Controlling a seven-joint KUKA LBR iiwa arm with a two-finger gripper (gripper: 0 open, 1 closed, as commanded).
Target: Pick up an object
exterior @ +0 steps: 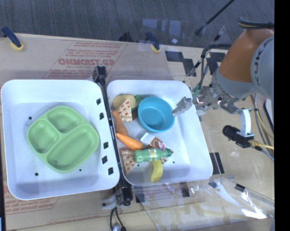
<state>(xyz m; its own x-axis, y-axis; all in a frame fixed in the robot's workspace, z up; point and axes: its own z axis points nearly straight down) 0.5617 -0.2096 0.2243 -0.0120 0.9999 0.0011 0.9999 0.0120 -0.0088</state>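
Treating the blue bowl (156, 114) as the likeliest target, judging by its closeness to the end effector (182, 105). Sitting upright in the upper middle of the right bin (201, 143), mouth opening upward toward the camera. Being round, offering no long axis and no pointing direction; only the thin rim standing up for a grip.

Crowding against it on the frame's left: a pizza slice (126, 111) and an orange sausage (120, 123). Lying just below: a carrot (129, 141), running from upper left to lower right, then a cake wedge (157, 142), a green bottle (152, 155) lying roughly level across the frame, and a banana (156, 171) near the lower wall.

Hovering at the bowl's right rim, near the bin's right wall, reaching in from the frame's right. Being unable to tell how wide the end effector is standing; holding nothing visibly.

Risking, as a judgement: straddling the rim off-centre and tipping or sliding the bowl leftward into the pizza slice; closing on a smooth curved wall and slipping off; scraping the bin wall, given the tight gap there; nudging the carrot or cake wedge while coming down.

Sitting well apart in the left bin (7, 129): a green divided plate (63, 137). Carrying both bins: the tabletop (39, 57).
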